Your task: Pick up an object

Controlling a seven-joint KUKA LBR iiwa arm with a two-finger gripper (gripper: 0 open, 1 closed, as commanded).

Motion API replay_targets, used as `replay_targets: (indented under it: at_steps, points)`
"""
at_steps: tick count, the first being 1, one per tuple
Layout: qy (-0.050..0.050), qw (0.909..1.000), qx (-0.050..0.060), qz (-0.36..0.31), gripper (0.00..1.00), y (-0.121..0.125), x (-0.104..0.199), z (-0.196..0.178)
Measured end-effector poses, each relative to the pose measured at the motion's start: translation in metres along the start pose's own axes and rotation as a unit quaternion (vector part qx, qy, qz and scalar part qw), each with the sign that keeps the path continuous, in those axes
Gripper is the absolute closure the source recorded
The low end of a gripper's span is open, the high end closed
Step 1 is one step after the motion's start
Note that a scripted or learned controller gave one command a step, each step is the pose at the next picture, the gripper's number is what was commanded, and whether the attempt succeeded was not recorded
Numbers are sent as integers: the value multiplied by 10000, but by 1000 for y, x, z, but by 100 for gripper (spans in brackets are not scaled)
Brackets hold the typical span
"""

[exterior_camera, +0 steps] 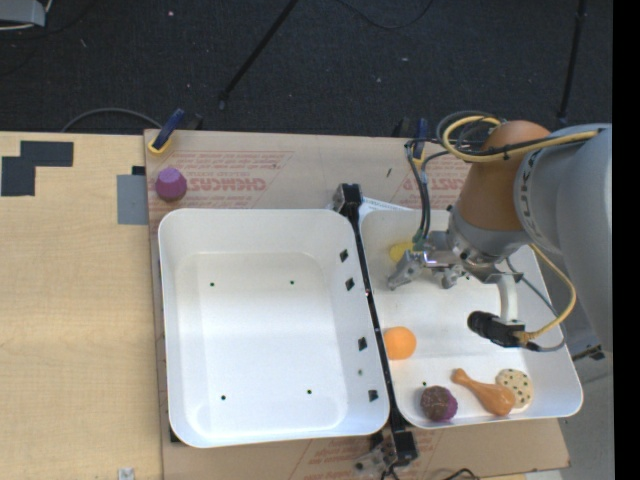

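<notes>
My gripper (422, 279) hangs low over the back left part of the right bin (560, 393), its two grey fingers spread apart, open, with nothing between them. A small yellow object (399, 252) lies just behind and left of the fingers, partly hidden by the wrist. An orange ball (399, 343) rests by the bin's left wall, in front of the gripper. Along the bin's front edge lie a dark purple ball (437, 403), a tan toy drumstick (482, 391) and a spotted cookie (514, 384).
The left bin (180, 268) stands beside the right one, and their walls meet at a black-clipped ridge (362, 308). A purple cup-shaped toy (171, 183) sits on the cardboard behind the left bin. Cables and a black plug (495, 327) hang from the arm over the right bin.
</notes>
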State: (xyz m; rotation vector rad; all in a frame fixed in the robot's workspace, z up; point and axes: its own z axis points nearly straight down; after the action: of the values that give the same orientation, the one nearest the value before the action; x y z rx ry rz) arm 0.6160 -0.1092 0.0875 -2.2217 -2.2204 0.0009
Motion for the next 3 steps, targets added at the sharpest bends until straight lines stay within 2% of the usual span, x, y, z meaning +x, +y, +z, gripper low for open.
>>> replay_targets:
  at_steps: [1,2,3]
  points:
    - [0,10000,-3,-8,0,13,18,0]
    - [0,10000,-47,-3,0,-62,36,-105]
    - [0,10000,29,-4,0,26,16,-35]
